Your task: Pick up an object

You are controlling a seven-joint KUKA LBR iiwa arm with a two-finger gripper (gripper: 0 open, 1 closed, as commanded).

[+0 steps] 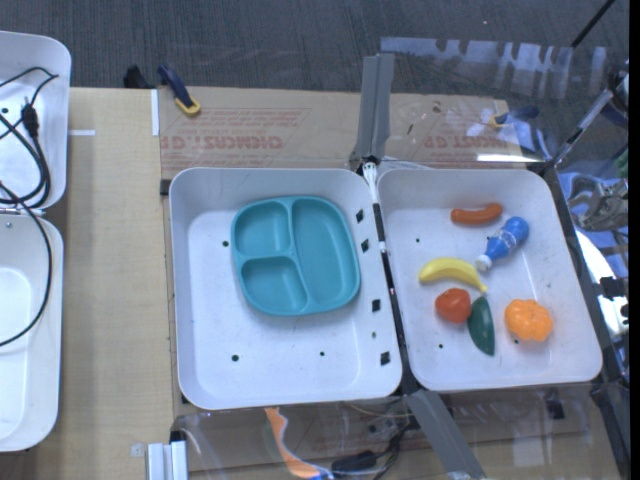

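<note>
Left bin (200, 298): shallow and white, holding a teal divided plate (296, 255) with three compartments, set toward the bin's upper middle.
Right bin (560, 363): shallow and white, touching the left bin along a shared edge, holding six toy items.
Sausage (476, 214): orange-red, lying crosswise near the far wall.
Bottle (502, 242): blue and white, tilted, just below the sausage.
Banana (452, 272): yellow, left of the bottle's white end.
Tomato (453, 305): red, just under the banana.
Green vegetable (482, 325): dark, elongated, touching the tomato's right side.
Orange (528, 321): near the right wall, beside the green vegetable.
Bench (110, 268): light wood, with brown cardboard (260, 133) behind the bins.
</note>
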